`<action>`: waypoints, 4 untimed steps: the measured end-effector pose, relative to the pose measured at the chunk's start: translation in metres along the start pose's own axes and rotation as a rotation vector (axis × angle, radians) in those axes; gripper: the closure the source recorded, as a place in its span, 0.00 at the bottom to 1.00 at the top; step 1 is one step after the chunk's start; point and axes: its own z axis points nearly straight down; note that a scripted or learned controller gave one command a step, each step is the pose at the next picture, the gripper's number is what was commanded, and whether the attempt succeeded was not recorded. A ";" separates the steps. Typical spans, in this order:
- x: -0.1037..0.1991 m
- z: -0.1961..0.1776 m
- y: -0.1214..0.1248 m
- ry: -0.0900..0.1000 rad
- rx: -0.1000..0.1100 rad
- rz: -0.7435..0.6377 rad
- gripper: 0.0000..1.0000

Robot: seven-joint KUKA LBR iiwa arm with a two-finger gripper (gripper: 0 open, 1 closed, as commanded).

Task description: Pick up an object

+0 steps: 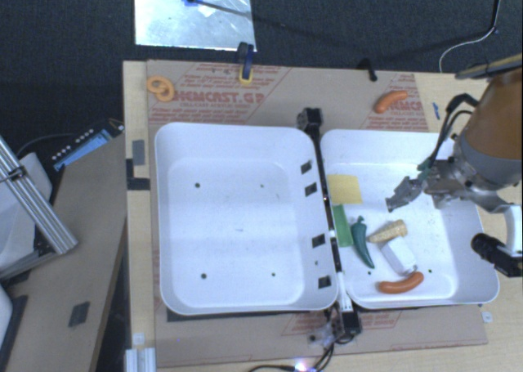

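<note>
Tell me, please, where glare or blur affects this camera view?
In the camera view, the silver sheet beyond the bench shows bright glare; both white bins are evenly lit with only faint shadows; the gripper looks slightly soft, while the sausage stays reasonably sharp.

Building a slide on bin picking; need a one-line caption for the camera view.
Gripper poised over the right bin, above a corn piece, green pepper and sausage.
</note>
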 end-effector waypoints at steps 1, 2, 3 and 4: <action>0.012 0.120 -0.022 0.001 0.009 0.001 0.00; 0.019 0.142 0.064 -0.007 -0.018 -0.002 0.00; 0.013 0.040 0.080 -0.002 -0.010 -0.002 0.00; 0.014 0.131 0.101 0.000 0.004 -0.003 0.00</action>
